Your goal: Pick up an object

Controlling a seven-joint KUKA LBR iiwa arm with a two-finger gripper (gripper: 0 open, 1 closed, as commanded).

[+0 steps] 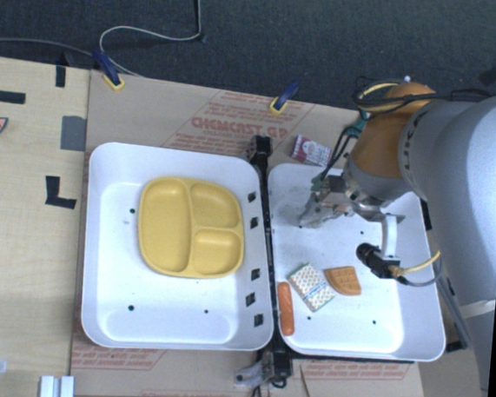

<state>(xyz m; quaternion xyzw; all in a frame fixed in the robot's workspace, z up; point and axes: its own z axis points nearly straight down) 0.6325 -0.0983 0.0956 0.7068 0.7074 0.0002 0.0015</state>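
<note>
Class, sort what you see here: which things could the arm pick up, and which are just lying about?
For the job: gripper; carrot, patterned packet and brown toast piece in the right bin.

Lying about: yellow divided plate, small wrapper, clamps.

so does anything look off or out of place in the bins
Mostly tidy. One oddity: the orange sausage-shaped toy lies hard against the right bin's left wall, awkward for the tool. The yellow divided plate sits flat in the left bin.
</note>
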